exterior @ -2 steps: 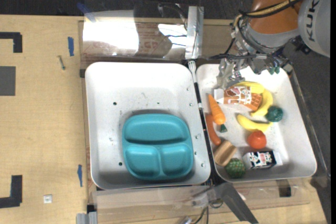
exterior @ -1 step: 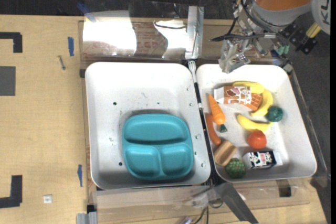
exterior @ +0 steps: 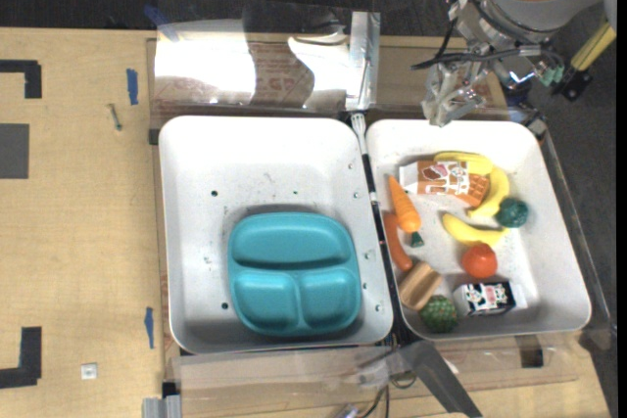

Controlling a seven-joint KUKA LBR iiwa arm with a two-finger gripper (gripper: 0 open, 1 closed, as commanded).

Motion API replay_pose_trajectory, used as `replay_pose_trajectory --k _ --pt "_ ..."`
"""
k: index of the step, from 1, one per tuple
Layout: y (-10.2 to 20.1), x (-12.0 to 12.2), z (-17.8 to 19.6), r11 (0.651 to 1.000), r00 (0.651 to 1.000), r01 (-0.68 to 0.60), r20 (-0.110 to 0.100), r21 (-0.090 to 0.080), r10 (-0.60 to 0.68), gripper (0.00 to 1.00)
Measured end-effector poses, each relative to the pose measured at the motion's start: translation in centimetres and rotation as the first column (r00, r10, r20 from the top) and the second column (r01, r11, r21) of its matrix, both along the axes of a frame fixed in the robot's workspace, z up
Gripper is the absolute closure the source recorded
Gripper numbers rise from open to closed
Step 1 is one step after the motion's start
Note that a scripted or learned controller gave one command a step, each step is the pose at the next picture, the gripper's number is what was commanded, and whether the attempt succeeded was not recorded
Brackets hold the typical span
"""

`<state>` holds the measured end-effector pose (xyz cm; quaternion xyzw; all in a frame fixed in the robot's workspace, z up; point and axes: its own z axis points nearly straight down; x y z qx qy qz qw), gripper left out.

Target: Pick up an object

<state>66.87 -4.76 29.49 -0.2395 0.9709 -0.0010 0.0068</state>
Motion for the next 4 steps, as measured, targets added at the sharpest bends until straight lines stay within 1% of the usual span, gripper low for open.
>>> replay_pose_trajectory --k 1,2,3,4 --pt "2.1 -0.1 -2.1 0.990 0.990 -0.138 -0.010 0.000 0.138 1.00" --pt "3.0 0.0 0.0 0.968 0.968 -0.252 -0.001 -0.002 0.252 1.00" --pt "3.0 0.0 1.6 0.898 0.898 -0.439 -0.001 -0.004 0.439 1.00" --pt "1.8 0.0 3.1 0.838 0.838 -0.545 -0.002 -0.005 0.545 1.00"
